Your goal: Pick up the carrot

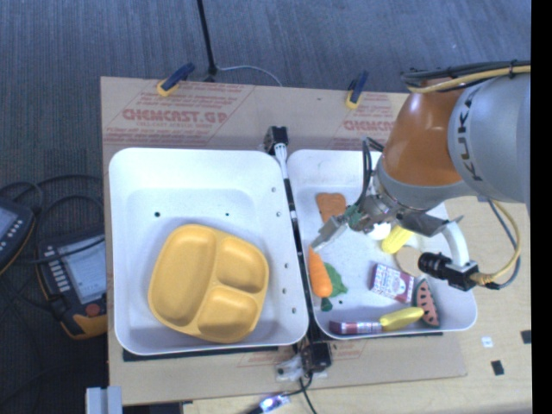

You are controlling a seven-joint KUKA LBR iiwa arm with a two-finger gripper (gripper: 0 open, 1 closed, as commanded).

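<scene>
cam: fixed overhead, slanted | faces: both bins (207,166) — whole bench (129,110) | range: seemingly mid-distance

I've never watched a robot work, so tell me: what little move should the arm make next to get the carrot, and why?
Probably shift the gripper a little toward the camera view's lower left and lower it: the orange toy carrot with green leaves lies against the left wall of the right white bin, just below the gripper, apart from it.

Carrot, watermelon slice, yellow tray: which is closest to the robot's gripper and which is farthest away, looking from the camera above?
Measured from the gripper:
1. Carrot, just below it by the right bin's left wall.
2. Watermelon slice, in the right bin's lower right corner.
3. Yellow tray, across in the left bin.
</scene>
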